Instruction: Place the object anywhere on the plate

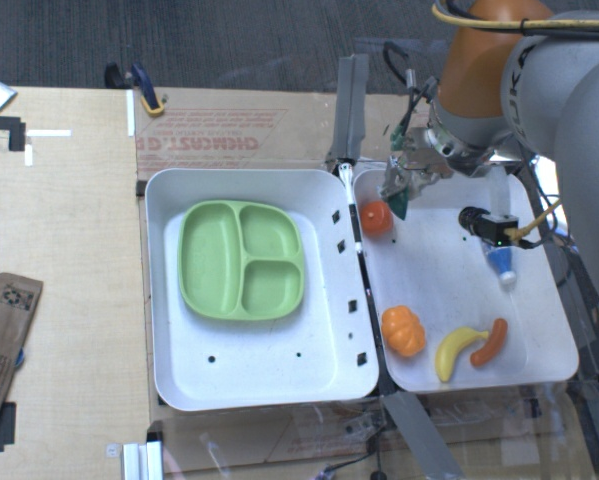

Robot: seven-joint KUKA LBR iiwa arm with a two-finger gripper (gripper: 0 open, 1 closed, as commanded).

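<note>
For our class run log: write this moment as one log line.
gripper: over right bin, beside red tomato | green plate: left bin, nothing on it | task: not done

gripper (397,200) beside red ball (376,218), perhaps touching | green plate (242,260) left bin (169,298)

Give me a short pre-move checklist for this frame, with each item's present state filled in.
1. Plate lying flat in the left bin: ok.
2. Plate sections free of other things: ok.
3. End effector close to a target: ok, it sits beside the tomato at the top left of the right bin.
4. Tomato between the fingers: cannot tell, the view does not settle it.
5. Tomato clear of the bin wall: not ok, it lies near the divider between the bins.
6. Other items out of the way: ok, pumpkin, banana and sausage lie along the near edge.
</note>
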